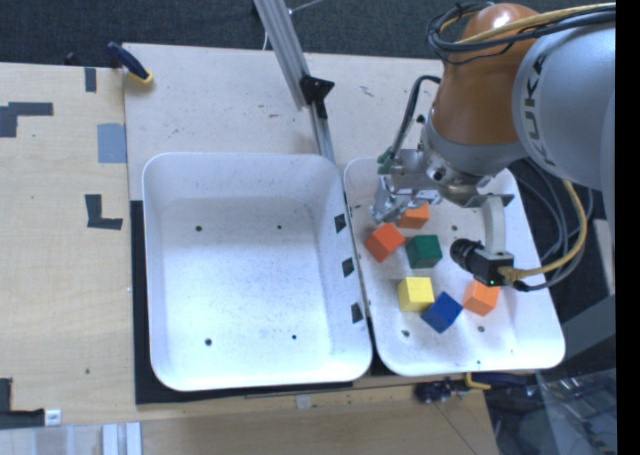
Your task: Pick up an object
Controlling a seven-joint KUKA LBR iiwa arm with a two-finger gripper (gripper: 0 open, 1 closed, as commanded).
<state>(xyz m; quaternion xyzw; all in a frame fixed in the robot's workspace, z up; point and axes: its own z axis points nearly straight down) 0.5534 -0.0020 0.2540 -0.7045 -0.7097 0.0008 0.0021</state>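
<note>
Clearly not yet done: end effector [392,205] low in right bin [530,348], above orange cube [384,241]; grip state impossible to tell. Green cube [424,250], yellow cube [416,293], blue cube [441,313] resting nearby. Grasp and lift remaining.

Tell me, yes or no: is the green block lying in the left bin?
No. The green block lies in the right bin, among the other coloured blocks.
</note>
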